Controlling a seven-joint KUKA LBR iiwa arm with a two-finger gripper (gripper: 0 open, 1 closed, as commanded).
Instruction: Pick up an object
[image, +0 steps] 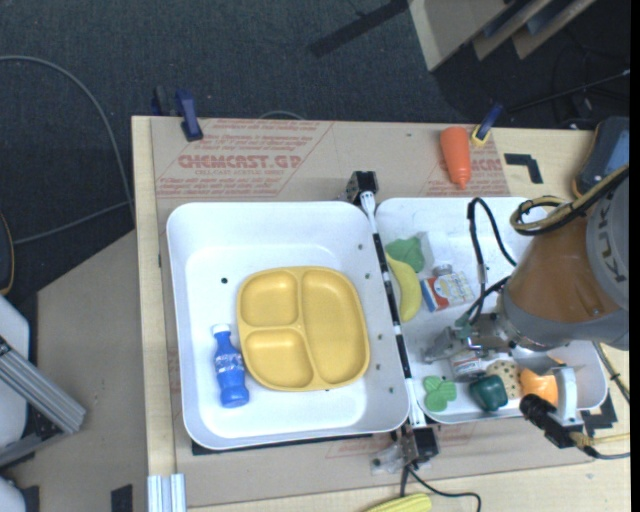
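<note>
Partly arm-hidden right bin clutter

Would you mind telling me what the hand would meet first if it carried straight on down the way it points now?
Most likely the right bin's white floor, beside the dark green object. The hand points down into that bin, though depth is hard to judge from this slanted view.

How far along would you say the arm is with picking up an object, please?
Done: the arm has reached into the right bin. In hand: the gripper sits low among the clutter near the banana and the dark green object, but nothing is visibly between its fingers. Left: grasping and lifting. The blue bottle and yellow tray lie untouched.
</note>
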